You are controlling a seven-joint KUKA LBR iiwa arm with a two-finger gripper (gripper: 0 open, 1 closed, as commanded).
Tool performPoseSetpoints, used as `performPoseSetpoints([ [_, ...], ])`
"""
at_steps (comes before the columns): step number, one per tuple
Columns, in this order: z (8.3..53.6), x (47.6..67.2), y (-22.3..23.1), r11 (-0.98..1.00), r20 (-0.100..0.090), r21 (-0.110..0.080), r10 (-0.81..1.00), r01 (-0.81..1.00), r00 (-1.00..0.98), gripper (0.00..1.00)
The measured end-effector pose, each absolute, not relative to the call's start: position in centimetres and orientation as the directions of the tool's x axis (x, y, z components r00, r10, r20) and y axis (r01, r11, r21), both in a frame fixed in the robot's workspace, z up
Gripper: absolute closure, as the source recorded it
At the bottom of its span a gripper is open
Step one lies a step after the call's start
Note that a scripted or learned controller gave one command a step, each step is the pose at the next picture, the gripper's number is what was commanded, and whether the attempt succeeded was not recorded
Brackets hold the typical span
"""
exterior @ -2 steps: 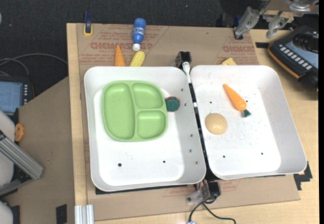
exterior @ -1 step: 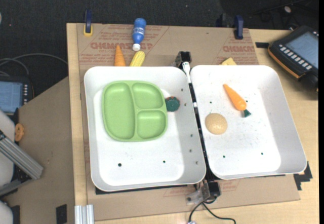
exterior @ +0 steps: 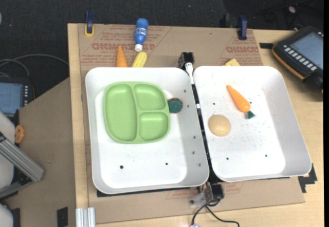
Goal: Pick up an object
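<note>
- Camera view, nearest part: a thin black cable (exterior: 205, 210) curls off the near edge of the cardboard-covered bench (exterior: 77, 133), just below the gap between the two bins.
- Left shallow white plastic bin (exterior: 144, 169): its near half is bare white floor with a few dark dots.
- Right shallow white plastic bin (exterior: 267, 159) lies edge to edge with the left one, and its near half is likewise bare.
- A round beige ball-shaped toy (exterior: 220, 125) lies in the right bin close to its left edge, about midway front to back.
- A light green plastic plate with three compartments (exterior: 136, 112) lies flat in the far half of the left bin.
- A small dark green and red round toy (exterior: 175, 105) touches or nearly touches the plate's right edge, near the left bin's right wall.
- An orange toy carrot with a dark green tip (exterior: 239, 99) lies aslant in the far half of the right bin, apart from the beige ball.
- Behind the left bin's far edge, on the bench, lie an orange cone-shaped toy (exterior: 121, 57) and a yellow corn-cob toy (exterior: 139, 59), side by side.
- A small blue and white plastic bottle (exterior: 140, 33) lies just beyond the corn.
- A pale yellow wedge (exterior: 232, 62) peeks over the right bin's far edge.
- Two blue clamps (exterior: 90, 24) grip the bench's far edge.
- Whether the gripper is open or closed cannot be told.
</note>
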State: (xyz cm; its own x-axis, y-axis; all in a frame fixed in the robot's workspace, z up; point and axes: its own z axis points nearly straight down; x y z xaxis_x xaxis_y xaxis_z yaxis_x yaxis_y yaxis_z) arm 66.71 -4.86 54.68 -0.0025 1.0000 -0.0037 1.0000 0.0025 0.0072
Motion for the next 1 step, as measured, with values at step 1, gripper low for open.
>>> performPoseSetpoints([
  [1,53.56,60.12,-9.27,-0.005,-0.001,-0.002,1.0,1.0,0.005,1.0],
])
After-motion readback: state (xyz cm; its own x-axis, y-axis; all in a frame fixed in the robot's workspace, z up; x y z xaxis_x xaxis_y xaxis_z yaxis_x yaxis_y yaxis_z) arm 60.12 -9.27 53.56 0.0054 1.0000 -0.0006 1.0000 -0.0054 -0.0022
